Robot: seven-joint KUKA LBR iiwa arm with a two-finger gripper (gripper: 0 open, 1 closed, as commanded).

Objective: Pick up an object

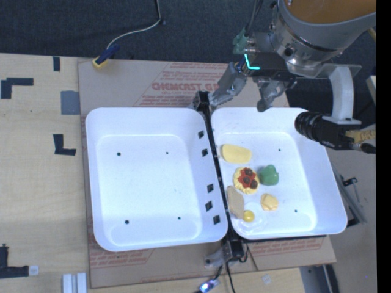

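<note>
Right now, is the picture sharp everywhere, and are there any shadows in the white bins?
In the camera view, the toy food in the right bin looks fairly sharp; the arm at the top is big and a little soft, being close to the camera; a soft grey shadow crosses the left bin, whose lower part is brightly lit; the gripper hangs above the bins' far edge.

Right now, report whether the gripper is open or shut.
Open. The gripper hangs above the right bin's far rim, its two fingers spread apart with nothing between them.
</note>
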